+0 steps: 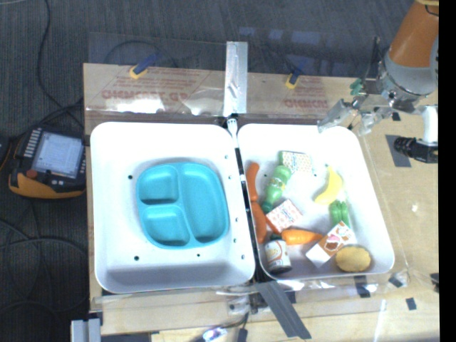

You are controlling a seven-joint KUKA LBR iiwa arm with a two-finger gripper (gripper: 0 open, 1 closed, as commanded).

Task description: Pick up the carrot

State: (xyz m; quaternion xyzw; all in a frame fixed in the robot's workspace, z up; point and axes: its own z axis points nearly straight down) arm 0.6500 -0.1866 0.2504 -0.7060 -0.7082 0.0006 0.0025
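1. The gripper (347,116) hangs released over the right bin (370,169)'s far right corner, its fingers spread and holding nothing.
2. The carrot (302,236) lies low in that crowded bin, between a small jar (277,256) and a potato (353,258).
3. The left bin (114,191) holds a smooth blue divided tray (182,203).

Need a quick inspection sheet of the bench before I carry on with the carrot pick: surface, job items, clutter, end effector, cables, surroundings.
Surface: two white bins; left bin holds a blue divided tray.
Job's things: carrot lies in the right bin, untouched.
Clutter: banana, potato, green bottle, small cartons, a jar.
End effector: above the right bin's far corner, apart from the carrot.
Cables: black loops on the floor, upper left.
Surroundings: handheld pendant on the floor, left.
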